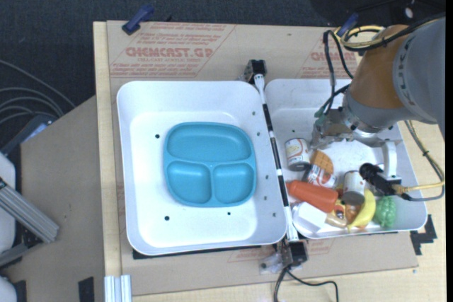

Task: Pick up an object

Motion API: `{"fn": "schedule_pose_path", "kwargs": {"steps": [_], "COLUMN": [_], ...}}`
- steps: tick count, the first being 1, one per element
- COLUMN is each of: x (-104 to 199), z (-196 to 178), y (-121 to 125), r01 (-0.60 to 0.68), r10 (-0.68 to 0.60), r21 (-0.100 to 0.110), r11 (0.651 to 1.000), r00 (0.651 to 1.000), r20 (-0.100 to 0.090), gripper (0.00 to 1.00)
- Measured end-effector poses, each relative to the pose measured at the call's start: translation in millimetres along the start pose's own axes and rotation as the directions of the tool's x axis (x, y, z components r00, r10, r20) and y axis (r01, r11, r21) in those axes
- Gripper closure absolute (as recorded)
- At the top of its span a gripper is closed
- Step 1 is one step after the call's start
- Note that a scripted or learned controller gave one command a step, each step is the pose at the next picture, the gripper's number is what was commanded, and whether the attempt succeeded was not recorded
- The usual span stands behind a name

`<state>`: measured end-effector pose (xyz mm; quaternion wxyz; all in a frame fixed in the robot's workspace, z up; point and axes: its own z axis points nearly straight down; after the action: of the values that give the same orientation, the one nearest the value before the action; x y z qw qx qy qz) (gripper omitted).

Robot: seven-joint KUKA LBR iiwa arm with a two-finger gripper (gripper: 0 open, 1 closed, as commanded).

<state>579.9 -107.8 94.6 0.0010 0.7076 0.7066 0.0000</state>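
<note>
In the right bin [297, 97], my gripper [324, 136] hangs low over the bin's middle, below the grey wrist and its orange band. Just to its left stands a small can [295, 150] with a red and white label. An orange and white packet [322, 167] lies right under the gripper. Nearer the front lie an orange-red carrot [312, 194], a second small can [352, 185], a yellow banana [365, 210], a green broccoli-like toy [386, 212] and a white piece [308, 220]. I see nothing lifted off the bin floor.
The left bin [141, 124] holds a blue divided plate [209, 163]. A black rail runs between the two bins. The back part of the right bin shows bare white floor. The arm covers the right bin's far right side.
</note>
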Motion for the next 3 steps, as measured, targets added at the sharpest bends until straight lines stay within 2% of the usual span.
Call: {"fn": "schedule_pose_path", "kwargs": {"steps": [1, 2, 3], "x": [-0.7, 15.4, 16.7], "z": [-0.1, 9.7, 9.9], "y": [-0.1, 86.9, 73.4], "r01": [0.0, 0.002, 0.002], "r10": [0.0, -0.002, -0.002], "r21": [0.0, -0.001, 0.004], "r11": [1.0, 1.0, 1.0], "r00": [1.0, 1.0, 1.0], "r20": [0.002, 0.0, -0.002], "gripper": [0.0, 0.0, 0.0]}}
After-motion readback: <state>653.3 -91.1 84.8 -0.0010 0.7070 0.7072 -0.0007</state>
